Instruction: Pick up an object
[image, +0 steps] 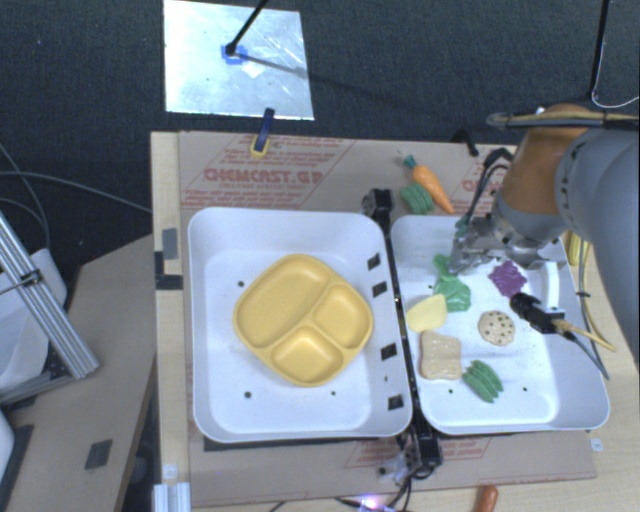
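Observation:
The right bin (572, 392) holds several toy foods: a green leafy piece (455, 293), a pale yellow wedge (427, 314), a bread slice (440, 356), a round cookie (496, 327), a green bean pod (483, 380) and a purple piece (507, 277). My gripper (460, 258) is low at the back left of this bin, just above the green leafy piece and left of the purple one. Nothing shows as held. The arm covers the bin's back right corner.
A yellow divided plate (303, 318) lies in the left bin (212, 330). An orange carrot (428, 180) and a green piece (416, 199) lie on the cardboard behind the right bin. A raised divider with black clips runs between the bins.

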